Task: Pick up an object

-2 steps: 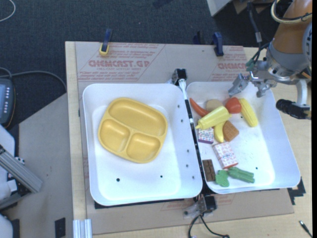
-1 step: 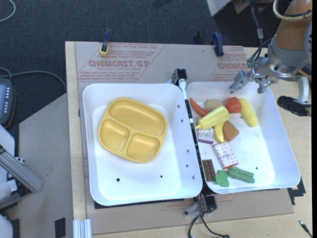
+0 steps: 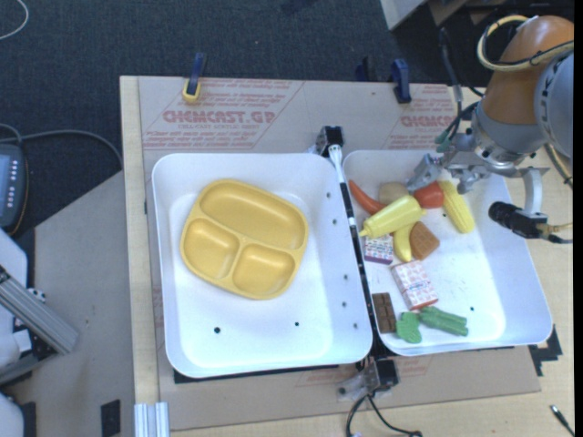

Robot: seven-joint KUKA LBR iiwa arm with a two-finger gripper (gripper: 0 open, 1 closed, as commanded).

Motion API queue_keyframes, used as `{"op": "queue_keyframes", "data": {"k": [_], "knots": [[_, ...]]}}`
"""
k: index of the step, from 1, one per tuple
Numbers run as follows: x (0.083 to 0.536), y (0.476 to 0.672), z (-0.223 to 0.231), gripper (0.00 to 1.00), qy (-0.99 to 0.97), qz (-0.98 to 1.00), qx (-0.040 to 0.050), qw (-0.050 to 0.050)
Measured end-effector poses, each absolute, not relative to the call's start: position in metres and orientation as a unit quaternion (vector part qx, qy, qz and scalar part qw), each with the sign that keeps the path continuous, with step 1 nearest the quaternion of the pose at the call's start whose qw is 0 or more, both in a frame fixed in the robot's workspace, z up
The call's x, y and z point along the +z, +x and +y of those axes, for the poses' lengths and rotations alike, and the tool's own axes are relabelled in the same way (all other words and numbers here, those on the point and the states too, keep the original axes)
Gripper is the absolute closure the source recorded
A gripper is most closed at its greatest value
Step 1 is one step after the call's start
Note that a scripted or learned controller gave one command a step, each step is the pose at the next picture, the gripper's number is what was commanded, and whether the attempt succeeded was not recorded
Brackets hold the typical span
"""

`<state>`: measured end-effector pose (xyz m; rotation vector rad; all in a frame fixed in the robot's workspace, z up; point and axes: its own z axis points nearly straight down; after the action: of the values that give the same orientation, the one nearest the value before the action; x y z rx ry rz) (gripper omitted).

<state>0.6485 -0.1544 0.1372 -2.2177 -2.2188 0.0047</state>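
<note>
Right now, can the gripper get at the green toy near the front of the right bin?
Probably yes. The green toy lies apart from the pile, nothing on top of it, only a small box nearby. The gripper hangs over the bin's far end.

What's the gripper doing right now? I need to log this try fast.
Gripper: low over the toy food in the right bin, at its far end; open or shut cannot be told, nor any hold.

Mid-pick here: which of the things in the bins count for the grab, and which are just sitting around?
For the job: gripper, over the right bin's pile: red piece, corn cob, yellow bottle, carton, green toy.

Lying about: yellow tray in the left bin, clamps.
</note>
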Motion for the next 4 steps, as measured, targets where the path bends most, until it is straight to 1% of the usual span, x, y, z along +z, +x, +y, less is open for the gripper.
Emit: {"op": "queue_keyframes", "data": {"k": [1, 2, 4], "knots": [[0.086, 0.649, -0.153, 0.0, -0.707, -0.707, 0.0001, 0.001], [0.1, 0.65, -0.154, 1.0, -0.707, -0.708, -0.0005, -0.001], [0.228, 0.648, -0.159, 1.0, -0.707, -0.707, -0.0018, -0.003]]}}
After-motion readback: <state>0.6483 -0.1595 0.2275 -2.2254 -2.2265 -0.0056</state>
